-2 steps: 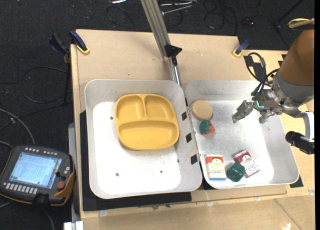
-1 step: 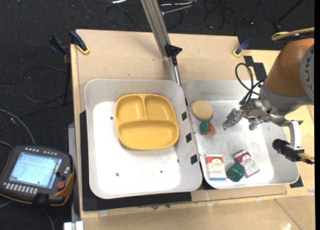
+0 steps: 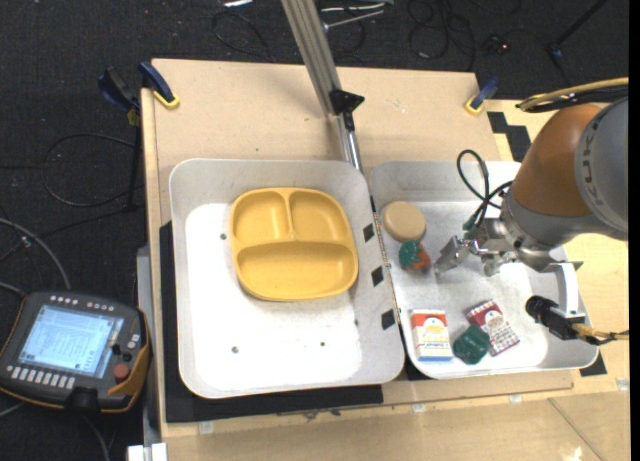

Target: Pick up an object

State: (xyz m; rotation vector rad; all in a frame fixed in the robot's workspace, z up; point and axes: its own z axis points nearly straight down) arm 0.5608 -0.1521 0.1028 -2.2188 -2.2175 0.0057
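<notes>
Gripper (image 3: 462, 254), metal, two-finger, hangs low over the middle of the right shallow white bin (image 3: 560, 354), fingers spread apart with nothing between them; its tips sit just right of a small green-and-orange toy piece (image 3: 414, 256). Left to right: a handheld grey pendant with a lit screen (image 3: 70, 347) lies off the bench at lower left. The left shallow white bin (image 3: 205, 349) carries a yellow three-compartment plastic tray (image 3: 294, 243), its two small compartments toward the far edge. In the right bin, a round tan wooden disc (image 3: 404, 219) lies flat near the far-left corner, touching or just above the green-and-orange piece; shape of that piece is hard to make out. Near the front wall, a small white-and-red card box (image 3: 431, 335) lies flat, long axis running near to far. Just right of it sits a dark green lumpy object (image 3: 470, 346), then a red-and-white patterned packet (image 3: 492, 325), long axis tilted toward front right. The grey arm with orange band (image 3: 565, 174) hides the bin's far-right part.
</notes>
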